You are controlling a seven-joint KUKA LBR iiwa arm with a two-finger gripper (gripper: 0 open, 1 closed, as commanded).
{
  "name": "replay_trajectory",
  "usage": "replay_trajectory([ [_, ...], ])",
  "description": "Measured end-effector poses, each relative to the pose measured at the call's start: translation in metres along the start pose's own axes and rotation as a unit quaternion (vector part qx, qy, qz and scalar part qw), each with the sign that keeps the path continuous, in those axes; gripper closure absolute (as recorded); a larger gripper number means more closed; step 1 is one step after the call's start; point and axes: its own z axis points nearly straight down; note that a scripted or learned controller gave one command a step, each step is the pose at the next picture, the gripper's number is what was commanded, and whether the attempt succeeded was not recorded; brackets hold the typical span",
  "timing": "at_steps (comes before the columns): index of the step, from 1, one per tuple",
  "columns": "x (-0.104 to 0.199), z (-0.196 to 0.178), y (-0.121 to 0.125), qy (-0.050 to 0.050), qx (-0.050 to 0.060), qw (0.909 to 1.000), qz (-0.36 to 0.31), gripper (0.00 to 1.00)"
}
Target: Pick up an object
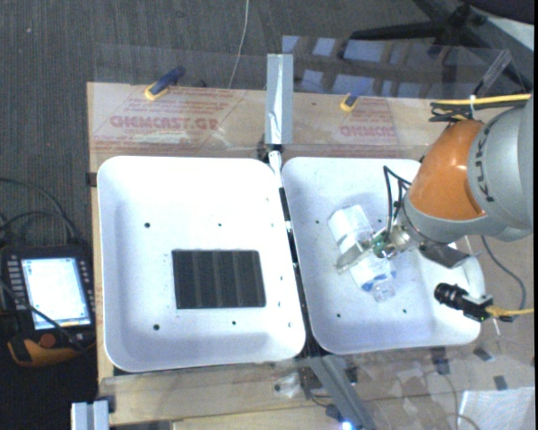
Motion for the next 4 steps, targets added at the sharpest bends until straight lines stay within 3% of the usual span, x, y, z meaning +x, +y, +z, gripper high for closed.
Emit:
replay_trajectory([
  [1,-0.02,-0.001,-0.042,0.0,0.001,0.9999,-0.011,0.0],
  [2,-0.038,-0.125,-0.026,0.006,0.01,0.9986,-0.051,0.0],
  [3,-0.087,-0.066,-0.004,0.006,0.011,0.9997,-0.019,0.0],
  [4,-0.09,0.0,0.021,0.007,0.008,0.9999,0.006,0.0],
])
